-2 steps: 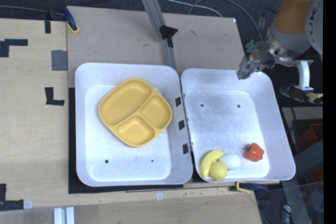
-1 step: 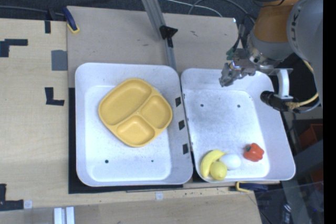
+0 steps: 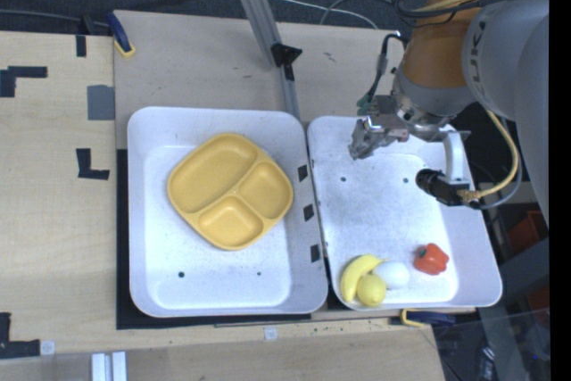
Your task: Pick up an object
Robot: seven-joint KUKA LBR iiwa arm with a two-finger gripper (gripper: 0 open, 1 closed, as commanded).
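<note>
Bench (image 3: pixel 196 58): pale wood, bearing 2 shallow white bins side by side, with dark floor beyond its far edge. Left bin (image 3: pixel 147 219): holds 1 yellow tray (image 3: pixel 229 190) with 3 compartments, lying flat and slightly turned, near the bin's middle. Right bin (image 3: pixel 375 201): holds 4 small items clustered along its near edge, namely 1 banana (image 3: pixel 354 273), 1 lemon (image 3: pixel 372 290) touching the banana, 1 white egg (image 3: pixel 393 273) just beside both, and 1 red pepper (image 3: pixel 431 259) a little apart toward the arm's side. Arm (image 3: pixel 500 31): grey with an orange band, reaching in over the far part of the right bin. Gripper (image 3: pixel 364 141): hangs above that bin's far corner, well apart from the cluster; nothing is seen between its fingers, and whether the jaws stand apart or together cannot be told at this scale. Step in hand, as judged: approach, with no item yet grasped. Advice: the pepper looks the soundest target, since it sits clear of its neighbours; the gripper should travel toward the near edge, centre over the pepper, and descend straight with the jaws apart. Risk: the banana, lemon and egg touch, so a descent among them would likely nudge one aside.
</note>
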